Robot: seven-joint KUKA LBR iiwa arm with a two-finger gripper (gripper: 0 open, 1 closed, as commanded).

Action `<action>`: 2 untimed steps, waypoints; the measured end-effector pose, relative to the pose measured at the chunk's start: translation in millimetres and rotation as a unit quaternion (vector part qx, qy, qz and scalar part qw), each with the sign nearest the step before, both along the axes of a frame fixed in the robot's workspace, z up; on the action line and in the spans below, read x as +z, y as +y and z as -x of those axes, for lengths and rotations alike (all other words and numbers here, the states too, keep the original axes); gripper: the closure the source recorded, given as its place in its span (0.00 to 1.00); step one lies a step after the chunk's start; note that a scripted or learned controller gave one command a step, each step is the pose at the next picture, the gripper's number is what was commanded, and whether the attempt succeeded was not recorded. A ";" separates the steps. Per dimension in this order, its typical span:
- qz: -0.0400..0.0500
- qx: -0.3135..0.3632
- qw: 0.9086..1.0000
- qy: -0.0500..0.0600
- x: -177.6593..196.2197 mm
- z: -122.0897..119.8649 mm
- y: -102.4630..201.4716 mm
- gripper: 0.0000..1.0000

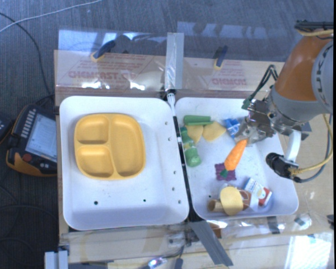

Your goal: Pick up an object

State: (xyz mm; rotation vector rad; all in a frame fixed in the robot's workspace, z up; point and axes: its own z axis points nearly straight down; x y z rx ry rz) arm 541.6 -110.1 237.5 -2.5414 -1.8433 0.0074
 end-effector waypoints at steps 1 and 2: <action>0.001 0.014 1.000 0.000 -53.2 11.6 -52.2 1.00; 0.000 0.044 0.999 -0.001 -21.2 -65.4 -12.5 1.00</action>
